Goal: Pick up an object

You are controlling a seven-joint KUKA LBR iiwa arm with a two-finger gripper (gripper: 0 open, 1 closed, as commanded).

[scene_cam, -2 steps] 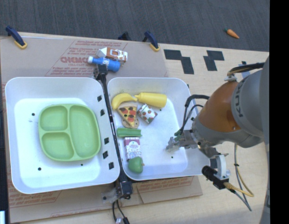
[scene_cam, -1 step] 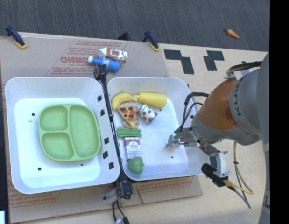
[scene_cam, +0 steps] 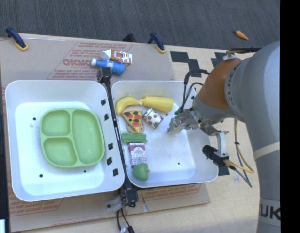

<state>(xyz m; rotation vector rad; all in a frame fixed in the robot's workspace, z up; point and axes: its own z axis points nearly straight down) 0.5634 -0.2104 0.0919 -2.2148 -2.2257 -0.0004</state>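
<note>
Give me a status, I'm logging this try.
Gripper low in the right bin, nothing seen between its fingers. Nearest toy: small box, beside it. Nothing blocking.

I'm seeing the toys lying in the right bin (scene_cam: 200, 171): a banana (scene_cam: 125, 103) touching a yellow bottle (scene_cam: 158, 102), a pizza slice (scene_cam: 134, 121), a patterned cube (scene_cam: 152, 118), a green stick (scene_cam: 134, 138), a red carton (scene_cam: 138, 154), a green fruit (scene_cam: 140, 172).

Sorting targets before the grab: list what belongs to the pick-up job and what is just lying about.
Belongs to the job:
pincer, right bin, banana, yellow bottle, pizza slice, small patterned block, green stick, red carton, green fruit.

Lying about:
left bin, green divided plate, small carton and blue clamp on the cardboard.
</note>
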